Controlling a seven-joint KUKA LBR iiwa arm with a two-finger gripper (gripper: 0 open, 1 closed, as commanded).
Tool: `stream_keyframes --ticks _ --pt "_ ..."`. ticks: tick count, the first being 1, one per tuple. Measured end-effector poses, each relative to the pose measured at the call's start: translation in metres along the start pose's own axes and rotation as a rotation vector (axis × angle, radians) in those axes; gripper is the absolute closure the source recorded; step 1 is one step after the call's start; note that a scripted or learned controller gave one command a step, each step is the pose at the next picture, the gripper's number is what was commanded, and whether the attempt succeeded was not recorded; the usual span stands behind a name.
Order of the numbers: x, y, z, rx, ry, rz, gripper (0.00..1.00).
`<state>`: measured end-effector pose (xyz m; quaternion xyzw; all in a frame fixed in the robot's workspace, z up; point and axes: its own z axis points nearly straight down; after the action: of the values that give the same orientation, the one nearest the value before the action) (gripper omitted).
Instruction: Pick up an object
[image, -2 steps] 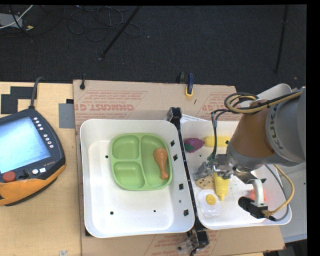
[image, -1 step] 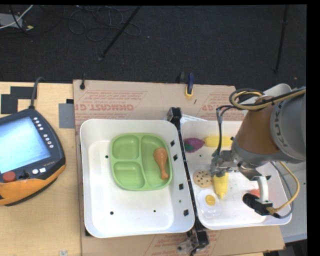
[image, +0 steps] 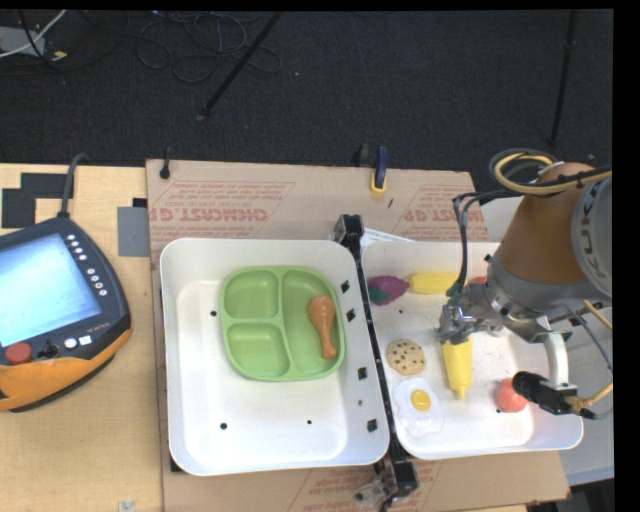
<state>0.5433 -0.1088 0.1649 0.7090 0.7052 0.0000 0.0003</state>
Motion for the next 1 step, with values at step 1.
stream_keyframes --ticks 1 --pt "-0.001 -0.0006 -0.0422 -0.001 0.0 -0.005 1.0"
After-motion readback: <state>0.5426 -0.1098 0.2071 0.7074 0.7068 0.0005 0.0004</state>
